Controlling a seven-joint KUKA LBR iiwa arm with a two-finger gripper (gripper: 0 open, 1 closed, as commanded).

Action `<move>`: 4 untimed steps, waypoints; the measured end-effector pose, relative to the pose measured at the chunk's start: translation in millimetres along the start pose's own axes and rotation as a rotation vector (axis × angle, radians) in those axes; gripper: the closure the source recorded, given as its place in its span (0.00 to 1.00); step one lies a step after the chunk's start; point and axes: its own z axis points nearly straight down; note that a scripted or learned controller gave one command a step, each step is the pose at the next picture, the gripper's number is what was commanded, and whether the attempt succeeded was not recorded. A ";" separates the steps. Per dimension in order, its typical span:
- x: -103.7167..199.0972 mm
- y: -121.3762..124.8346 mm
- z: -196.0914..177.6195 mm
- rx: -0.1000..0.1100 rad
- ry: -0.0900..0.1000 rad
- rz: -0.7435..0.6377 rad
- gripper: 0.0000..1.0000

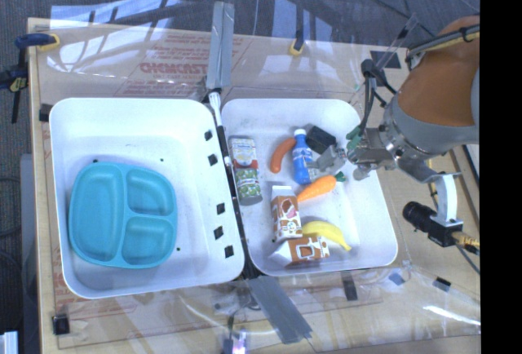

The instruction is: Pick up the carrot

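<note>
Carrot [316, 188], bright orange and tapered with a small green tip at its upper right end, lies slantwise in the right bin [371, 218]. A blue bottle [301, 156] is just beside its upper left, a yellow banana [325, 233] lies below it, and a small carton [285, 214] stands to its lower left. The gripper [341, 155] hangs just above the carrot's green end; whether it is spread or closed cannot be told. The left bin [73, 124] holds a teal divided plate [122, 214].
</note>
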 end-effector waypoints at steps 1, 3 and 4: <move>-40.9 -15.8 -51.4 -0.003 -0.002 0.202 0.00; -34.8 33.5 184.6 -0.021 0.002 0.138 0.00; -35.1 35.6 172.7 -0.027 -0.001 0.134 1.00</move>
